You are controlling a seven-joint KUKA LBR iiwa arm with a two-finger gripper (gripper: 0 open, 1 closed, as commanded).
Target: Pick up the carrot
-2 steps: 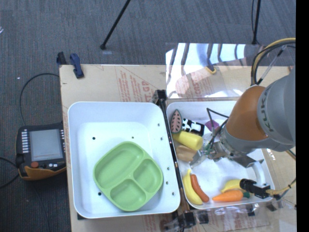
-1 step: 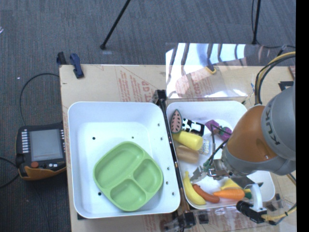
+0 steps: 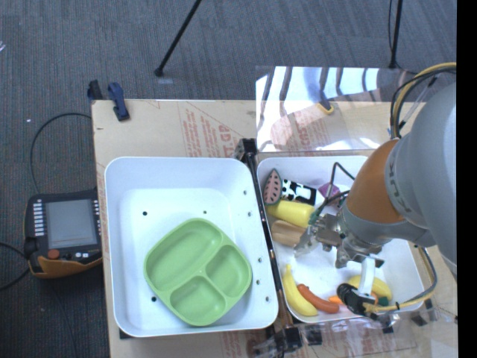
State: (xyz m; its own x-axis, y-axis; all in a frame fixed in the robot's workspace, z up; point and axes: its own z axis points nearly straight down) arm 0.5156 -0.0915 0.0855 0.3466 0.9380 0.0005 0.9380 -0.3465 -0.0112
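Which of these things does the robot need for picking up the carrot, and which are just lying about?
For the job: carrot, in the right bin; gripper, over that bin.

Lying about: banana, watermelon slice, black-and-white toy, green divided plate in the left bin, handheld controller on the floor.

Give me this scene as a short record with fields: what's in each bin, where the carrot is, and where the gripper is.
left bin: green divided plate
right bin: carrot, banana, watermelon slice, other toy food
carrot position: on the bin floor by the wall nearest the view's lower edge, beside the banana
gripper: over the middle of the right bin, apart from the carrot
task state: carrot not yet picked up
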